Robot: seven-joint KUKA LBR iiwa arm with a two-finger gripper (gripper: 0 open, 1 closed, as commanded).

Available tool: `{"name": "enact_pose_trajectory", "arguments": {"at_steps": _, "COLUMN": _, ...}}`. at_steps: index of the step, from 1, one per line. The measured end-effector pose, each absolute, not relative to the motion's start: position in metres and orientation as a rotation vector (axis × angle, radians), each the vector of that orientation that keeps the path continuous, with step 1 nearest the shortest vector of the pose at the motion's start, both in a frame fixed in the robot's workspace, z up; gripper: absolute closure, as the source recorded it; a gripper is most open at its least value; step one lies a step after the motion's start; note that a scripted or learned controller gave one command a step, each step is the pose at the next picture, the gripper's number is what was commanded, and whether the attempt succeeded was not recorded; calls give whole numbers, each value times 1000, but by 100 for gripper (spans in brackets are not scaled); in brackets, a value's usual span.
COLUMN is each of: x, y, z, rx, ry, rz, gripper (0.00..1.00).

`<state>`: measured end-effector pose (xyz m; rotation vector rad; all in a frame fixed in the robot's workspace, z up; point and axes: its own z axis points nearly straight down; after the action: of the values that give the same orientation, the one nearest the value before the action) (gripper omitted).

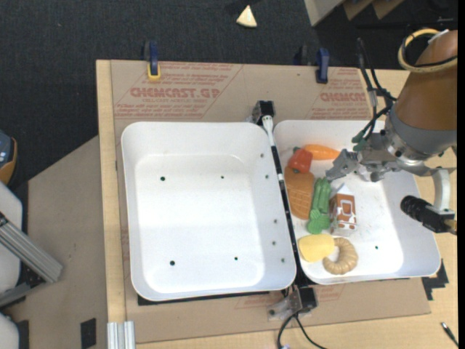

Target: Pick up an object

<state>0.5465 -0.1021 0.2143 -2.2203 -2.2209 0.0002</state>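
Observation:
The right bin holds a cluster of toy foods along its left side. An orange carrot lies at the back, with a red-orange piece beside it. In front of them are a tan bread loaf, a green vegetable and a small brown-and-white box. A yellow lemon and a curved tan pastry lie nearest the front. My gripper hangs over the bin's back half, just right of the carrot and above the box. It is open and holds nothing.
The left bin stands beside the right one, with a black clip at the back of the seam between them. The grey arm with its orange band covers the right bin's back right corner. A black part juts over the right rim.

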Motion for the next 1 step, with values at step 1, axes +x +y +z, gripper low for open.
{"name": "enact_pose_trajectory", "arguments": {"at_steps": 1, "x": 643, "y": -109, "z": 130, "rx": -2222, "ry": -2231, "rz": -7, "gripper": 0}}
